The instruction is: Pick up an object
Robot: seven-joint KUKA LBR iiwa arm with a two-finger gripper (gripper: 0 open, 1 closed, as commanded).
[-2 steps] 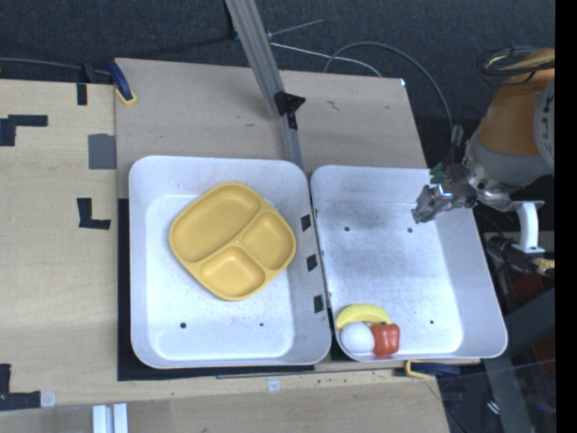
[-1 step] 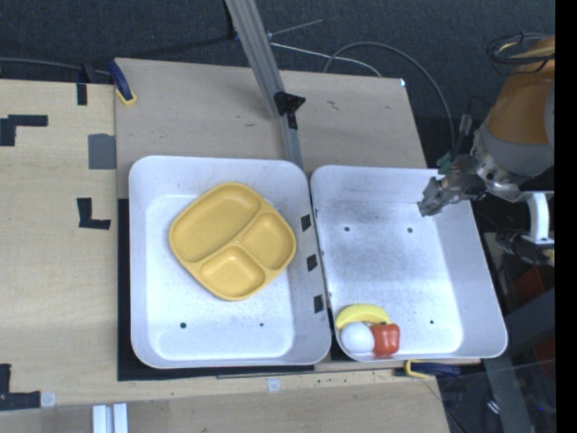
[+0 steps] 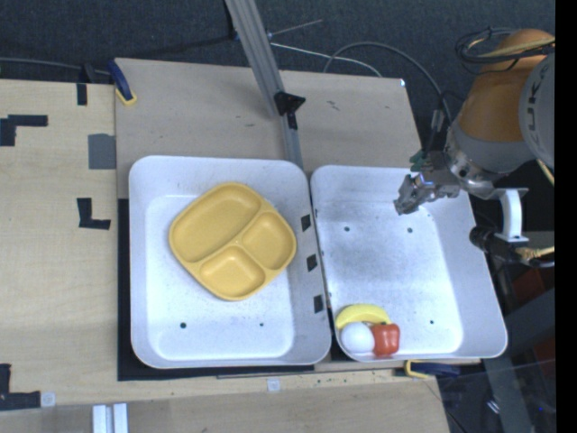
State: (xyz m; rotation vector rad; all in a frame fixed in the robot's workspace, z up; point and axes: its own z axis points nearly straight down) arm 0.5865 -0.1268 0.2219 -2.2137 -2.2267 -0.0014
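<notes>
Two shallow white bins are seen side by side on the surface (image 3: 54, 242), which is pale wood-grain board with dark tape marks. Both bins are of thin moulded plastic with rounded corners and raised rims; their floors are speckled and scuffed grey.

In the left bin (image 3: 149, 332) a yellow tray (image 3: 232, 240) is lying flat, turned at a slant. It is smooth, glossy plastic, rounded-rectangular, and divided into three compartments by low ridges.

In the right bin (image 3: 451, 269) three small items are clustered in the near left corner, touching one another: a yellow piece (image 3: 361, 313), curved like a crescent, at the back; a white ball (image 3: 357, 337), smooth and round, in front of it; and a red piece (image 3: 387, 338), blocky, just to the ball's right. Their exact identity cannot be told.

The arm (image 3: 500, 97) is seen entering from the right, its orange band rounded and glossy above a grey metallic wrist. The tool (image 3: 413, 197) is positioned over the far part of the right bin, well apart from the cluster. Nothing is seen between its fingers; whether they are apart or together cannot be told at this resolution.

A grey metal bar (image 3: 257, 48) is seen running at a slant down to the gap between the bins.
</notes>
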